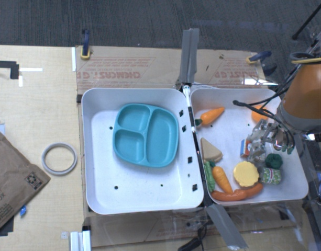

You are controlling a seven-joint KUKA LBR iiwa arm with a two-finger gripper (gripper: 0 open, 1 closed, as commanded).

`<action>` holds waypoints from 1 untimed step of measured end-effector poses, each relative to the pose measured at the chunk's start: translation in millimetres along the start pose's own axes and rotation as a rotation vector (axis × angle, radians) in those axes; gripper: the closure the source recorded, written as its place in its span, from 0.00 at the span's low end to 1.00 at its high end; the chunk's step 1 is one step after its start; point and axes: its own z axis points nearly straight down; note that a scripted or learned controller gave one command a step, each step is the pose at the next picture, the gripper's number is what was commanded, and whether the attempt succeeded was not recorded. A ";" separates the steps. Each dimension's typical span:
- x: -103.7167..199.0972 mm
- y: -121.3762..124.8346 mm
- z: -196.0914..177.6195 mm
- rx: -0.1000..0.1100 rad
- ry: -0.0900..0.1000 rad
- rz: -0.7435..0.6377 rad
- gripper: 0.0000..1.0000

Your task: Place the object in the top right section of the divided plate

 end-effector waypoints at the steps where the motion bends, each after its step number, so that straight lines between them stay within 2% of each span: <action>1: -17.3 -24.2 -0.2 -0.001 -0.003 -0.137 1.00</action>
